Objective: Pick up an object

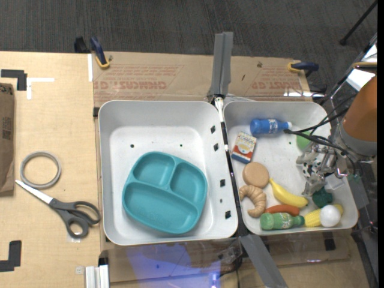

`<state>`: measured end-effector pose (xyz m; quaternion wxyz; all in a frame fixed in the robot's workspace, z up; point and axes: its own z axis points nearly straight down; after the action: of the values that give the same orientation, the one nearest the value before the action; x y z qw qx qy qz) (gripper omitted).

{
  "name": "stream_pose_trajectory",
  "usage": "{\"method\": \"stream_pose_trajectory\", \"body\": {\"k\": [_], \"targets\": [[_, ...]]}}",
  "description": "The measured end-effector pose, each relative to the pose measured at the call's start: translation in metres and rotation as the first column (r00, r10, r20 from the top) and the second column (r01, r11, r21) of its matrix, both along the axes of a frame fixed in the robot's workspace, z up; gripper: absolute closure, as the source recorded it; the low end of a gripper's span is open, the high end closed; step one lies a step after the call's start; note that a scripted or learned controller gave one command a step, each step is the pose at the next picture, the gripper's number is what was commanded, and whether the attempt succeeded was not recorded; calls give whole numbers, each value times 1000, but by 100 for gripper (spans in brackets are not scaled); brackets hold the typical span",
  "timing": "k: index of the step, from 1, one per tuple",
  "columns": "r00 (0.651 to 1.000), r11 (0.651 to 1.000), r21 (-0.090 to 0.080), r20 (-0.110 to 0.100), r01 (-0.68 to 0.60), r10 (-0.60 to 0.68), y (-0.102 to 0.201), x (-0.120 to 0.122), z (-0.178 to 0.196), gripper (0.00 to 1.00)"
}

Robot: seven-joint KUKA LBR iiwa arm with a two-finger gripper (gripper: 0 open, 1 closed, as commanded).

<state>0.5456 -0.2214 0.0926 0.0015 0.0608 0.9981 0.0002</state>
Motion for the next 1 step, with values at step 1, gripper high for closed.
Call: {"method": "stream_pose_trajectory", "body": {"k": [1], "targets": [[998, 998, -1, 2, 70, -70, 19, 92, 1, 0]]}}
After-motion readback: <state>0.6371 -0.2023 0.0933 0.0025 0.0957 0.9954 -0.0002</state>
